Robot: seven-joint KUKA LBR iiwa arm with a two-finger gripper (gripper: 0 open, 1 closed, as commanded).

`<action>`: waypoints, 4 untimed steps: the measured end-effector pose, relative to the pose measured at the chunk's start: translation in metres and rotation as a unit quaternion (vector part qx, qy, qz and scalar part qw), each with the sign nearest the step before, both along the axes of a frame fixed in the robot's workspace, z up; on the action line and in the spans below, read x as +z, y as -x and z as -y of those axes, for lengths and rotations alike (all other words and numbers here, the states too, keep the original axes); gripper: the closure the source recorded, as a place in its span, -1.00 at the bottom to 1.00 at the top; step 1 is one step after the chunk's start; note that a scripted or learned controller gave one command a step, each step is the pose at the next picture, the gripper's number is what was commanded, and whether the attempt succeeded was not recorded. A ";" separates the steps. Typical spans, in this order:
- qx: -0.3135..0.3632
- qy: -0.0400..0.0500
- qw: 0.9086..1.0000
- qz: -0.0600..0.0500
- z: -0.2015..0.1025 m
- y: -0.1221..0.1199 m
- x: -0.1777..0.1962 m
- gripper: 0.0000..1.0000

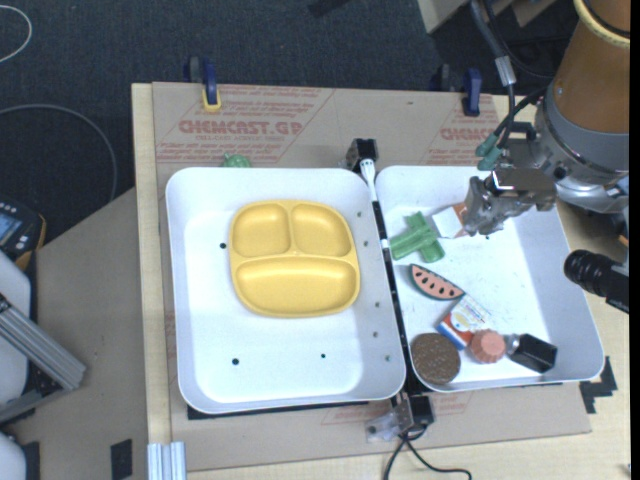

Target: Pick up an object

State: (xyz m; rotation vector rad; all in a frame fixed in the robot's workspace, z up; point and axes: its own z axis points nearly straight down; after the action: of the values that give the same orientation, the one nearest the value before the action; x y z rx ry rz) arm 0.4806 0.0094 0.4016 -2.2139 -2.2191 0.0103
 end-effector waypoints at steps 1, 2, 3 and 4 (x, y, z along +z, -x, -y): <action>-0.001 0.000 1.000 0.006 0.000 0.001 0.009 1.00; -0.001 0.000 1.000 0.007 -0.011 0.001 0.046 1.00; 0.000 0.000 1.000 0.007 -0.011 0.000 0.055 1.00; 0.000 0.000 1.000 0.008 -0.061 0.001 0.136 1.00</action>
State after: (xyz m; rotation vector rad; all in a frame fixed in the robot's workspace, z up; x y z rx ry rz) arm 0.4796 0.0703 0.5381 -2.2216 -2.2274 -0.0093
